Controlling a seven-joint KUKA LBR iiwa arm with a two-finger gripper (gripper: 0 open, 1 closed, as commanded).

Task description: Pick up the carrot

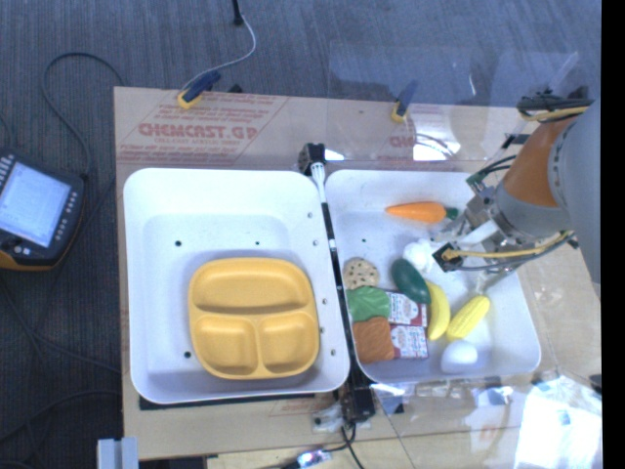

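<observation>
The claw (pixel 451 233) is being held low over the right bin (pixel 522 345); whether it is apart or together cannot be told. The carrot (pixel 415 211) is lying on the bin floor just beside the claw, on its view-left and slightly toward the far wall, with its green top pointing at the claw. Below the claw, nearer the camera, a white egg (pixel 418 255), a dark green vegetable (pixel 411 279), a banana (pixel 438 311) and a corn cob (pixel 468 316) are being crowded together. Well apart from the claw, a yellow tray (pixel 252 291) is sitting in the left bin (pixel 156 213).
</observation>
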